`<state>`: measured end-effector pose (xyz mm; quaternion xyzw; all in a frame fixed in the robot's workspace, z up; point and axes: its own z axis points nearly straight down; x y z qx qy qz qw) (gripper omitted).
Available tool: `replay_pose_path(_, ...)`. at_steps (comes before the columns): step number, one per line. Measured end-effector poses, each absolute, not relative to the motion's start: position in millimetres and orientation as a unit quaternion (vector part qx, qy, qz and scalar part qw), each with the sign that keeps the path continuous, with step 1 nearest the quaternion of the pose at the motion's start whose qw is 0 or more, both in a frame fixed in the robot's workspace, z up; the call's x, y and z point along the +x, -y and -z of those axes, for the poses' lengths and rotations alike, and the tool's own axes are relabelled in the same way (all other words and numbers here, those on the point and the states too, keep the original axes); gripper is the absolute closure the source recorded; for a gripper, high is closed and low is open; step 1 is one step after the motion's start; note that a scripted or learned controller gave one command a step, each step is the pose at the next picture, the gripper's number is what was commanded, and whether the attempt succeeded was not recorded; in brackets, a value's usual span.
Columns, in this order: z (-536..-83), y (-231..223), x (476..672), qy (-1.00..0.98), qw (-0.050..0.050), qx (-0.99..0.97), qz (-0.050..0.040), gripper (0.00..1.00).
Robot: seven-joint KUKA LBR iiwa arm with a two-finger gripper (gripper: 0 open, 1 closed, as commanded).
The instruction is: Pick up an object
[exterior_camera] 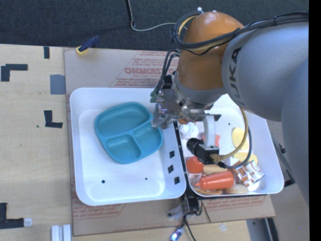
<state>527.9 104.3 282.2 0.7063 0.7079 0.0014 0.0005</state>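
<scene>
Fingers (161, 118) are hovering at the right rim of the plate (125, 134) in the left bin (80, 134); we are unable to tell their gap or any hold. We are judging this the reach; next, closing on that rim.

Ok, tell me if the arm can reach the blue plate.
Probably yes: the blue plate lies uncovered in its white bin, and the gripper hangs by its right edge.
</scene>
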Motion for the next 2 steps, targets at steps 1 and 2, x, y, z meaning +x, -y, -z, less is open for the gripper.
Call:
replay_pose_path(1, -358.3, -84.3, 482.7, -0.707, 0.001, 0.707, -0.0024, 1.0)
replay_pose_path(2, -268.1, -42.4, 500.8, -0.705, -0.002, 0.709, 0.0048, 1.0)
